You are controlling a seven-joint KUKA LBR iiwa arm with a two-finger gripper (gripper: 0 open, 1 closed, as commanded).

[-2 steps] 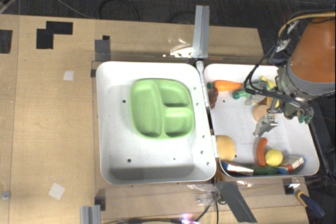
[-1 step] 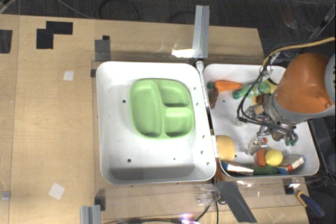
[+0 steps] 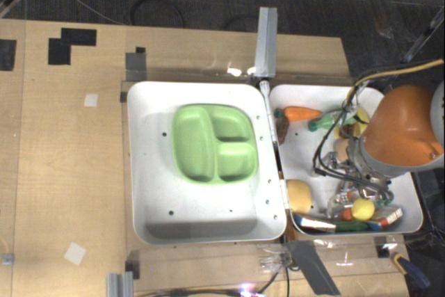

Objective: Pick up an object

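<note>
my arm (image 3: 407,125) comes in from the right, its orange band sitting over the right bin (image 3: 304,144). my tool (image 3: 353,193) hangs low in the near half of that bin, wrapped in black cables, just above a small yellow ball (image 3: 362,209). i cannot tell whether the tool is released or clenched; the wrist and cables cover it, and i cannot see anything held in it.

the things to pick are all in the right bin. a carrot (image 3: 300,113) lies near the far wall, with a green piece (image 3: 322,123) just beside it on the right and a dark brown piece (image 3: 282,129) near the bin's left wall. a pale yellow rounded object (image 3: 300,196) rests against the near left side. along the near wall lies a row of small bits in red, green and blue, next to the yellow ball; they are too crowded to name.

the left bin (image 3: 149,149) holds a light green divided tray (image 3: 212,142), lying flat near its middle. both bins sit side by side on the wooden bench (image 3: 62,170).
</note>
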